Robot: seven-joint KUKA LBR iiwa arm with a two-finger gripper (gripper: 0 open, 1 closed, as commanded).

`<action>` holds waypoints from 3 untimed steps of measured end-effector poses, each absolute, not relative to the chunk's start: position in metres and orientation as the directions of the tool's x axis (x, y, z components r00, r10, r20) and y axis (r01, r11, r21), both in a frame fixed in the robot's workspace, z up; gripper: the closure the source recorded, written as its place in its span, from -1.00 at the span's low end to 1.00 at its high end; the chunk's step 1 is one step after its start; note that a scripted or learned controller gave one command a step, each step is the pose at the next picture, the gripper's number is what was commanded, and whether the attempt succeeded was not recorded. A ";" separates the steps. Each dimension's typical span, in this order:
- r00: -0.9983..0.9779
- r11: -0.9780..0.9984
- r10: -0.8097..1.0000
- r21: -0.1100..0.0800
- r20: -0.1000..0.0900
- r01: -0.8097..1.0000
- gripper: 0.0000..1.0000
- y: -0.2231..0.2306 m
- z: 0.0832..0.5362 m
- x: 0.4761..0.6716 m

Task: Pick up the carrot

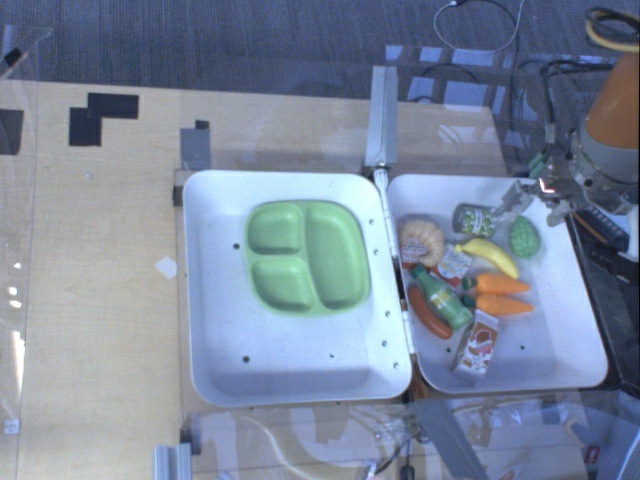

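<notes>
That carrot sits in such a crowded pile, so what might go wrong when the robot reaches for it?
The carrot lies wedged among the banana, the green bottle and the juice carton, so the gripper might grab or knock a neighbour instead. The gripper also hangs at the bin's far edge, well short of the carrot.

A pale wooden benchtop (100,298) fills the lower part of the view, with black angular tape marks (100,116) stuck near its far left corner and a small white tag (166,266) lying on the bare wood. Beyond its far edge lies a dark blue-grey carpeted floor (250,18), where a thin looping grey cable (480,13) trails at upper right. A clear plastic panel (20,218) stands along the left side, catching bright glints of light.
</notes>
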State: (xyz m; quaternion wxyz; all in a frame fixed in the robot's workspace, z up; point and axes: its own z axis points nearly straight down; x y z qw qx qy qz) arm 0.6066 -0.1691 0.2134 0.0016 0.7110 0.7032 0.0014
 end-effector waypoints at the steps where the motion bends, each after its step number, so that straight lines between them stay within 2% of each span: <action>1: -0.234 0.234 0.972 0.007 -0.004 0.972 -1.00 -0.195 0.266 0.609; 2: -0.232 0.232 0.973 0.006 -0.004 0.973 -1.00 -0.204 0.254 0.650; 3: -0.218 0.218 0.976 0.013 -0.007 0.976 -1.00 -0.196 0.127 0.629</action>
